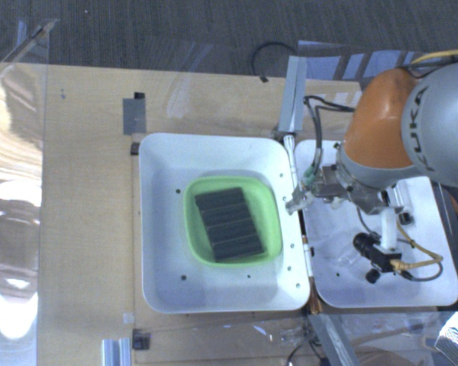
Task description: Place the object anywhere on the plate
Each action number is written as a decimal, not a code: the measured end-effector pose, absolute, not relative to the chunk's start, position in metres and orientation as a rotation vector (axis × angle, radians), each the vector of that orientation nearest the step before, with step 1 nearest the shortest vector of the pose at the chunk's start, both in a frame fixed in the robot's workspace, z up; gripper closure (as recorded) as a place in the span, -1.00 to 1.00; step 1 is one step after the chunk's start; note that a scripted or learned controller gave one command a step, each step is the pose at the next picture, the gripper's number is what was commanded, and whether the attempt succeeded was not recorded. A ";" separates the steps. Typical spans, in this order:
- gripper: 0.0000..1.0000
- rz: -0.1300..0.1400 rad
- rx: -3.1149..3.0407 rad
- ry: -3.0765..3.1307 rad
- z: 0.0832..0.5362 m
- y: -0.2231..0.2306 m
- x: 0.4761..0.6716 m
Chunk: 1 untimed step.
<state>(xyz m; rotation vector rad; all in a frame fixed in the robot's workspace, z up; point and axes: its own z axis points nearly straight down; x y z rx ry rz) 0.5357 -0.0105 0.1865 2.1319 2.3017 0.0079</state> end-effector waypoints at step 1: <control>-1.00 0.007 2.194 2.241 0.212 -0.070 0.549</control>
